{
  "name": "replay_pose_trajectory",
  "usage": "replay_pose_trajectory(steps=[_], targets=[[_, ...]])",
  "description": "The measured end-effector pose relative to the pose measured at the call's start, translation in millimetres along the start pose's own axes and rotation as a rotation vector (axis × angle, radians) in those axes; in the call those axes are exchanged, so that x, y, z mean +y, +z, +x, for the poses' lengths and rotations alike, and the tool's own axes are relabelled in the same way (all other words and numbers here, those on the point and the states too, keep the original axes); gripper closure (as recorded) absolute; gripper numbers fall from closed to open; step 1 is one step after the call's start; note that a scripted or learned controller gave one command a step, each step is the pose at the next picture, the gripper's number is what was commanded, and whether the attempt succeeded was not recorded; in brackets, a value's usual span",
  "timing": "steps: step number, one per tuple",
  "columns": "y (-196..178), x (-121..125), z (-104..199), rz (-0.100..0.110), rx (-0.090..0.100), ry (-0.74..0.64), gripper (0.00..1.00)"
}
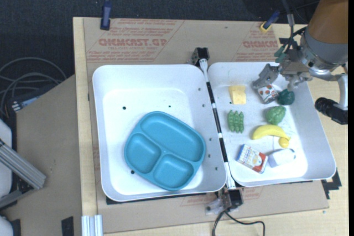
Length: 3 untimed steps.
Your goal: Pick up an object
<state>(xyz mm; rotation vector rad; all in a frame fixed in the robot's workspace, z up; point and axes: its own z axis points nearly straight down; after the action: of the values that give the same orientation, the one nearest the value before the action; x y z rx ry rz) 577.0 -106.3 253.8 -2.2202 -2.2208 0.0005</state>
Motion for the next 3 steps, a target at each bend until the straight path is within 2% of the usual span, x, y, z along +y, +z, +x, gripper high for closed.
replay_pose_trajectory(steps=[1,2,3], targets=[[107.0,-25.7,8.8,0.001,0.000,0.001,0.00],[169.8,-20.9,10.4,0.002,0.001,0.001,0.00],[159.6,-20.3,10.3,-0.001,0.000,0.002,1.00]])
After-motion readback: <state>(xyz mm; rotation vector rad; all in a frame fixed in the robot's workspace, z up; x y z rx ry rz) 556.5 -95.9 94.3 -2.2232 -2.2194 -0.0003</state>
